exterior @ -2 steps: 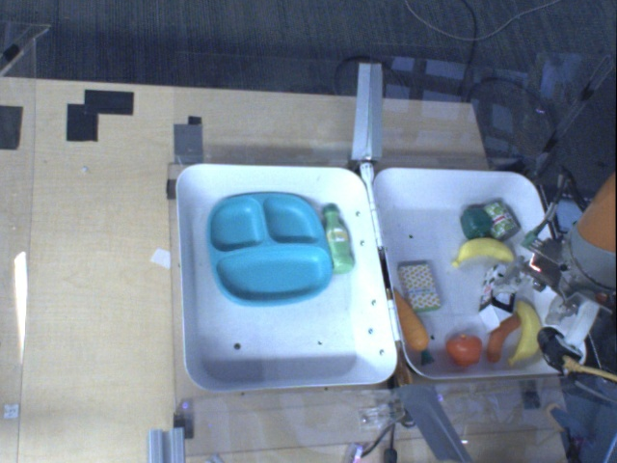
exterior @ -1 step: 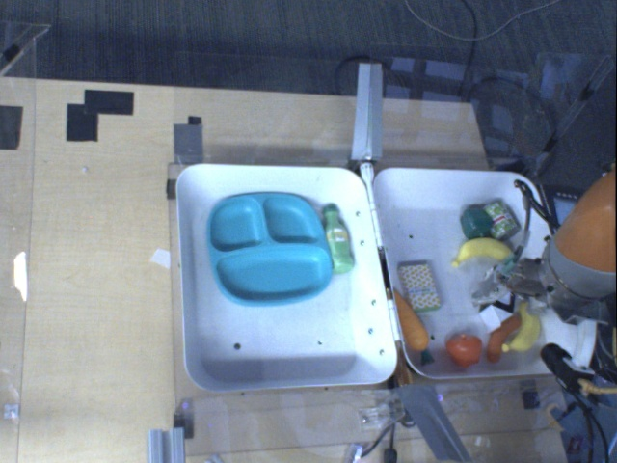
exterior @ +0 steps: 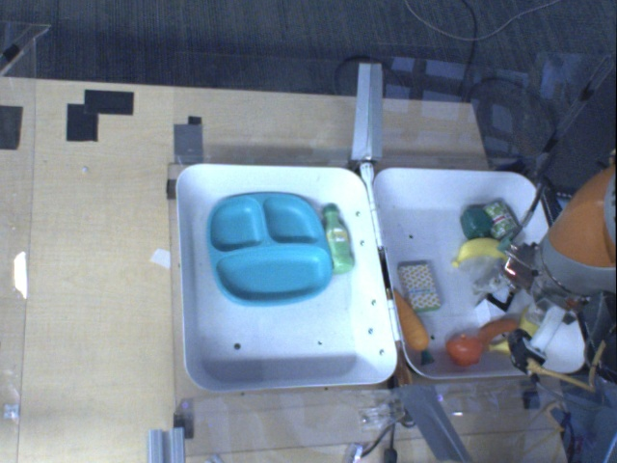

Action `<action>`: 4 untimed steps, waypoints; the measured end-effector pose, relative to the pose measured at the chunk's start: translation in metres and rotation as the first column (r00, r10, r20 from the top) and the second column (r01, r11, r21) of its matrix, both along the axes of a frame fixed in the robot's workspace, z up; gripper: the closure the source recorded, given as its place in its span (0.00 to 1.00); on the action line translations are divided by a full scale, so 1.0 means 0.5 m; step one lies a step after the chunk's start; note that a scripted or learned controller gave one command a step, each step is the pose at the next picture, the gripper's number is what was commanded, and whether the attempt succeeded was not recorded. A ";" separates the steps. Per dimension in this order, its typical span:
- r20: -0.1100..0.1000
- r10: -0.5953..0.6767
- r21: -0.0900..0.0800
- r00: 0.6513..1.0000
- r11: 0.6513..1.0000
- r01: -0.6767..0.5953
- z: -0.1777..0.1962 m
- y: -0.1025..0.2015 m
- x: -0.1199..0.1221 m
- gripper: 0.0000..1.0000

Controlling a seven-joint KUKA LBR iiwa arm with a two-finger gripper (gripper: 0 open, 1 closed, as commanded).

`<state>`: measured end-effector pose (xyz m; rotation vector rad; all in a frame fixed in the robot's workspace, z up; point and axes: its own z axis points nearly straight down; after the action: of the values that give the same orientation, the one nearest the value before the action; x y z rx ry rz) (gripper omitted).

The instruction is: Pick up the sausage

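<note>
- Two white bins are sitting side by side on the bench [exterior: 96, 258]: a left bin [exterior: 280, 365] and a right bin [exterior: 424, 186].
- One blue tray [exterior: 268, 249] is lying in the left bin. It is showing three dips: two small ones at the back and one long one at the front.
- One green bottle [exterior: 336, 239] is lying just beside the tray, on the side near the right bin. Its label is too small to read.
- One sausage [exterior: 499, 328] is lying in the right bin, near the front right corner. It is reddish brown and tilted, and its low end is touching one red ball [exterior: 465, 349].
- One carrot [exterior: 413, 324] is lying along the left wall of the right bin, near the front.
- One checked pad [exterior: 419, 285] is lying just behind the carrot.
- One banana [exterior: 479, 251] is lying in the middle of the right bin.
- One green can [exterior: 490, 220] is lying just behind the banana. Its writing is too blurry to read.
- One small yellow thing [exterior: 505, 346] is peeking out just beside the sausage. I cannot tell what it is.
- One arm [exterior: 583, 244] is reaching in over the right edge of the right bin.
- One gripper [exterior: 508, 270] is hanging between the banana and the sausage. I cannot tell if it is open or closed, and the sausage is lying apart from it.
- Two black patches are showing on the bench at the back left, one of them [exterior: 99, 112] shaped like a step.
</note>
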<state>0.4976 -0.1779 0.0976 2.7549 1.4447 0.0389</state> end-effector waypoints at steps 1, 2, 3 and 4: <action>-0.035 -0.296 0.016 0.955 0.955 0.296 0.059 -0.005 -0.020 0.00; -0.029 -0.514 0.018 0.858 0.857 0.514 -0.020 0.059 -0.017 0.00; -0.052 -0.447 0.036 0.893 0.893 0.449 -0.004 0.001 -0.008 0.00; -0.035 -0.686 0.016 0.727 0.727 0.687 0.173 -0.054 -0.020 0.00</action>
<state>0.4876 -0.2048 0.1840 3.1234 0.3282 0.0018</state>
